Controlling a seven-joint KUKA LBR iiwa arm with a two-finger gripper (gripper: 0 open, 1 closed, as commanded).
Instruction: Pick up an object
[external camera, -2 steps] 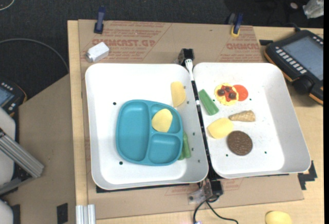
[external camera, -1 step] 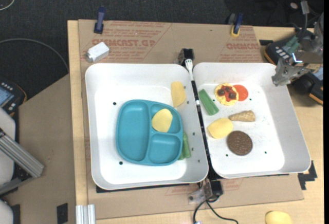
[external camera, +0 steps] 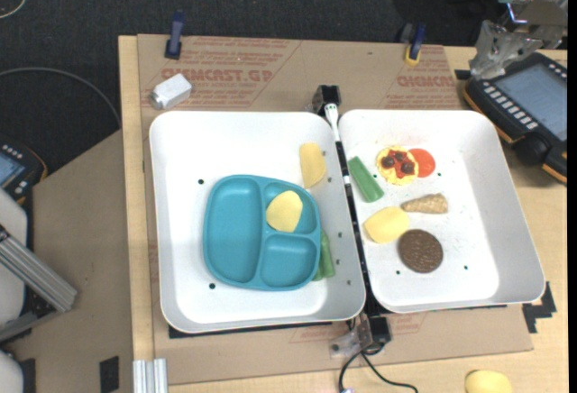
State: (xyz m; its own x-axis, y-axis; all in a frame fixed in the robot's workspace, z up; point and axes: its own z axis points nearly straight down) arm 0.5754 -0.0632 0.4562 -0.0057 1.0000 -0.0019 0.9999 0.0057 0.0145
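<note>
In the right bin (external camera: 478, 134) lie a green stick (external camera: 365, 178), a red and yellow pizza-like piece (external camera: 405, 163), a tan wedge (external camera: 425, 203), a yellow lump (external camera: 386, 224) and a round brown cookie (external camera: 420, 251). The left bin (external camera: 176, 148) holds a teal divided plate (external camera: 236, 233) with a yellow piece (external camera: 284, 211) on it. Another pale yellow piece (external camera: 312, 164) lies by the plate's far corner, and a green strip (external camera: 325, 258) sits at its right edge. My gripper (external camera: 494, 53) hangs beyond the right bin's far right corner, away from all the objects.
A teach pendant (external camera: 532, 103) lies right of the right bin, under the arm. On the board behind the bins there are a small white block (external camera: 171, 91) and two clamps (external camera: 174, 24) (external camera: 414, 42). A yellow object (external camera: 487, 380) lies at the bottom right.
</note>
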